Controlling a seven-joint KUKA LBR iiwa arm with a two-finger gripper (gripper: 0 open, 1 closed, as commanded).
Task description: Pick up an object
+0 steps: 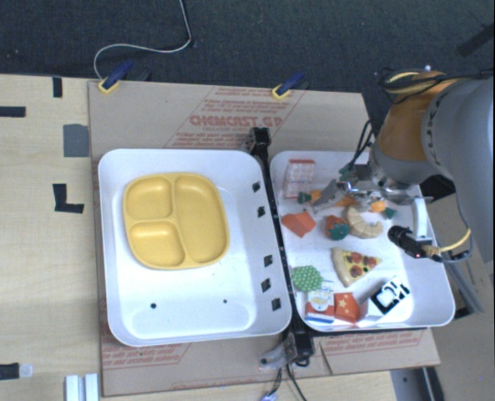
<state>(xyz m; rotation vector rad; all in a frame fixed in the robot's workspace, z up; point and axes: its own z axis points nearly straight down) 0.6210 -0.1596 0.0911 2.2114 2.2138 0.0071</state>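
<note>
The arm (460,132), at the right of the frame, has a smooth grey rounded casing. An orange band (401,132) encircles it above the wrist. Black and yellow cables (414,78) loop beside the band.

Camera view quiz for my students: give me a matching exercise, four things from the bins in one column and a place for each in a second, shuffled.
Things:
1. yellow divided plate
2. pizza slice
3. black and white block
4. green round piece

Places:
A. right bin, beside the divider
B. left bin
C. right bin's near right corner
D. middle of the right bin

Pairs: 1-B, 2-D, 3-C, 4-A
</note>
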